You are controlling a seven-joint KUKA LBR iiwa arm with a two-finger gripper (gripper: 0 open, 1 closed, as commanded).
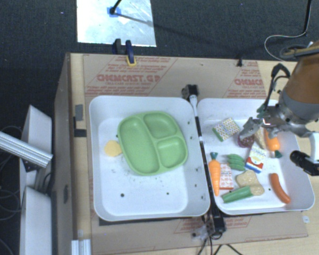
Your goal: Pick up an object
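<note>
My gripper (257, 126) hangs low over the upper middle of the right bin (303, 201), at the end of the grey arm with its orange band. Directly below and to its left lies a small dark red toy (245, 141), and an orange toy (273, 143) sits just to its right. A patterned packet (226, 128) lies to the left. Nearer the front are a carrot (215, 174), green pods (235, 161), a red-and-white box (226, 177), a bread slice (248, 178), a green cucumber (236, 195), a sausage (279, 188) and a small white packet (256, 161).
The left bin (109, 201) holds a green divided plate (152, 142) and a yellow piece (113, 149). A black divider (201, 147) runs between the bins. A black fitting (307, 163) juts over the right bin's right rim. Cables hang behind the arm.
</note>
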